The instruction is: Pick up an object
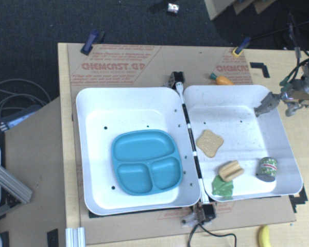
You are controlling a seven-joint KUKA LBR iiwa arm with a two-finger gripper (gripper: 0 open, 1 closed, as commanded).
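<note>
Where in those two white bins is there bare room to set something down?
Right bin: the whole back half, behind the cracker, is bare. Its front is crowded: bread roll, green leaf and small can. Left bin: a bare strip behind the blue divided plate, which fills the middle.

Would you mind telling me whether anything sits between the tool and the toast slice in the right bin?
Nothing visible does: bare bin floor lies between the tool at the upper right rim and the toast slice.
</note>
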